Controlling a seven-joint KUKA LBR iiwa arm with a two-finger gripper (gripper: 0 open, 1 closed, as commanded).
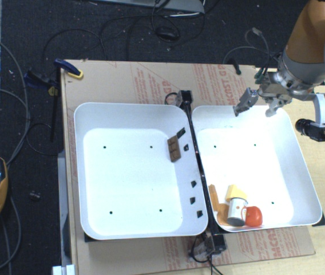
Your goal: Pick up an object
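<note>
Gripper (260, 103), fingers spread and holding nothing, hovers at upper right. A small red ball (254, 216) sits lower right in the right bin (300, 148); probably light, smooth, best pinched across its middle.

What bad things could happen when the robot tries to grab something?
1. The gripper hangs open over the far edge of the right bin, far from the things, so it could close on nothing.
2. The red ball, yellow block and small cup huddle in the near corner; grabbing one may knock the others.
3. The brown block leans by the left bin's wall, so the fingers may bump it.
</note>
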